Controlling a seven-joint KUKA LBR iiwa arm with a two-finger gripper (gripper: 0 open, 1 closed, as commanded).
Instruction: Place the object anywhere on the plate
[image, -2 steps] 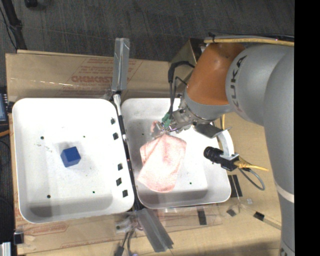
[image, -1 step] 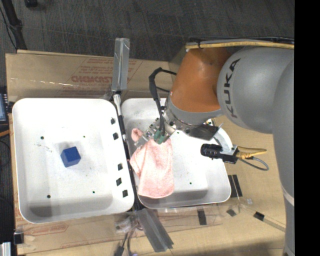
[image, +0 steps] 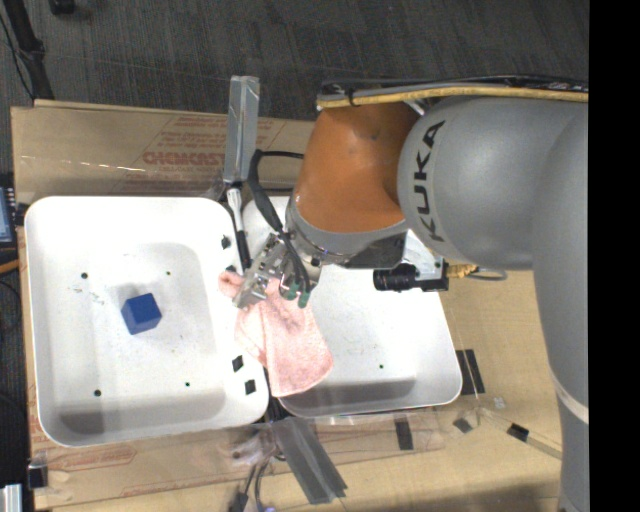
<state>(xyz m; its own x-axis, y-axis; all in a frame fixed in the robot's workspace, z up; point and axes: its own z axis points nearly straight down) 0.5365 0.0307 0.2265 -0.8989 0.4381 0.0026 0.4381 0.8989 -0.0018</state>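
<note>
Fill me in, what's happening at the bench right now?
The KUKA arm reaches in over the right bin, its tool down at a pink cloth draped across the two bins' shared edge. A blue cube sits alone in the left bin. Whether the tool grips the cloth can't be told.

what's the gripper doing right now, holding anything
Gripper: low over the pink cloth at the right bin's left edge; open or shut cannot be told.

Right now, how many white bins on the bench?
2. The left bin holds a blue cube; the right bin sits beside it, partly under the arm, pink cloth across its left edge.
</note>
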